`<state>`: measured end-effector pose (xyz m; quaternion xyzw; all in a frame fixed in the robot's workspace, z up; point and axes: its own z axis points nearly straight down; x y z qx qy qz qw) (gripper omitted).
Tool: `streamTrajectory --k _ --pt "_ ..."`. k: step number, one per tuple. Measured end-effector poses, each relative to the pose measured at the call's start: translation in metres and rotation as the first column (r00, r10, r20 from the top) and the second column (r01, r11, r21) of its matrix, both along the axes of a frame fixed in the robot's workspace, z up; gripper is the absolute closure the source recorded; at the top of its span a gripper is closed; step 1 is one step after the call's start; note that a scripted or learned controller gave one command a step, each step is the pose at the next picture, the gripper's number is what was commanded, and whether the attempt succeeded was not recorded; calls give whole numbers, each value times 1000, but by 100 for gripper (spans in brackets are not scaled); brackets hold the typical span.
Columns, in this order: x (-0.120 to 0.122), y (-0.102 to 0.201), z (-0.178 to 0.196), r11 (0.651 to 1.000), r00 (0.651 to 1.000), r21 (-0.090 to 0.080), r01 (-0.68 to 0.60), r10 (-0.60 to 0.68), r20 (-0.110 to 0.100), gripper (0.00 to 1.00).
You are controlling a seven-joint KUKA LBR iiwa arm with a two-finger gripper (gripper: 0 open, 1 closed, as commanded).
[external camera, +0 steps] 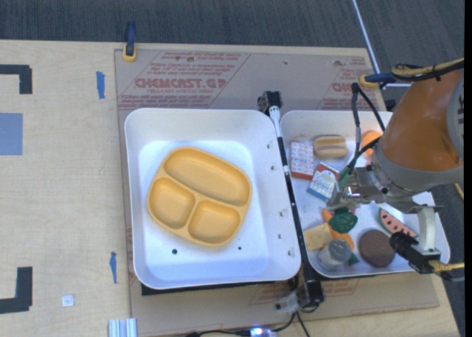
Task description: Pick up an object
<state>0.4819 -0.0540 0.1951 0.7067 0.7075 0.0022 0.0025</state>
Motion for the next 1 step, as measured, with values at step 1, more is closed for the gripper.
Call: streamTrajectory --k 1 --pt "2 0 10 1000 1000 -1 -1 1 5 100"
